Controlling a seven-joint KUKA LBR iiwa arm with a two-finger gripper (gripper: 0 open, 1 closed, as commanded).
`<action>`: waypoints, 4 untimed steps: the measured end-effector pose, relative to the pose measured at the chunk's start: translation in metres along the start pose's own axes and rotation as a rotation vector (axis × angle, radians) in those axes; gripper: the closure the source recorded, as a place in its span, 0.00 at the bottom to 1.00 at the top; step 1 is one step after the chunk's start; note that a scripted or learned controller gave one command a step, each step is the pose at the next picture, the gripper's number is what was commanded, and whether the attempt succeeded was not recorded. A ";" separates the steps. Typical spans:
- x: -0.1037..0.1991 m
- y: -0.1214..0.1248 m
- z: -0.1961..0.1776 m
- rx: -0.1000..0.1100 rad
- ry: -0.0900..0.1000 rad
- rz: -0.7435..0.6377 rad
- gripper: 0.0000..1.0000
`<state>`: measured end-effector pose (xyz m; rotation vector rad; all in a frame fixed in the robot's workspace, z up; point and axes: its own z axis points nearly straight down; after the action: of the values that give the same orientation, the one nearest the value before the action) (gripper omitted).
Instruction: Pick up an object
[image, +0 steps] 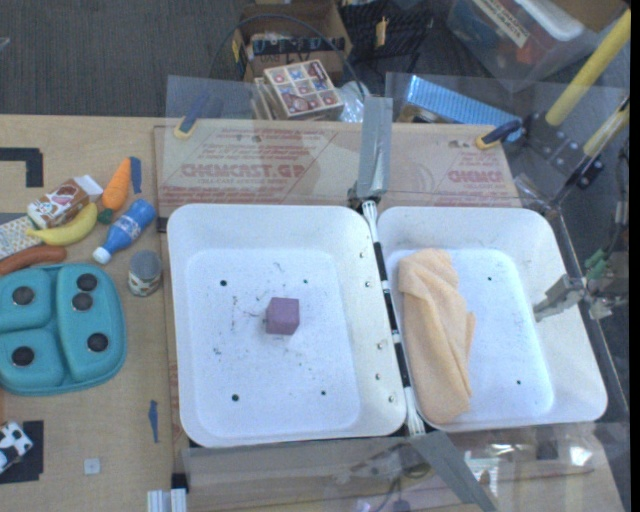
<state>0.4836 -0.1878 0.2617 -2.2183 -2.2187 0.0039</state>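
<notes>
Right, I've got the small purple cube (282, 316) mid-left bin (200, 235); my pincer (556, 297) hangs over the right bin's (530, 225) edge, grip state I cannot tell. Risk: snagging the crumpled orange cloth (438, 330) instead.

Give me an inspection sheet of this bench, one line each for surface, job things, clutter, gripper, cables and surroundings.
Surface: wooden bench bearing two white bins side by side; left bin speckled with dark bits, right bin.
Job's things: purple block lying near the middle of the left bin; orange cloth bunched along the right bin's left side.
Clutter: left of the bins, teal tray, toy banana, toy carrot, small blue bottle, small can.
Gripper: gripper over the right bin's right edge, holding nothing that I can see.
Cables: dark cables beyond the bench.
Surroundings: boxes behind the bins.
</notes>
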 end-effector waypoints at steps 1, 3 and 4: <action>0.037 0.018 0.174 -0.012 -0.002 0.014 0.00; 0.058 0.176 0.174 -0.009 -0.005 -0.163 0.00; 0.009 0.144 0.086 -0.004 -0.004 -0.052 0.00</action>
<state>0.6268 -0.1786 0.1749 -2.1639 -2.2796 0.0028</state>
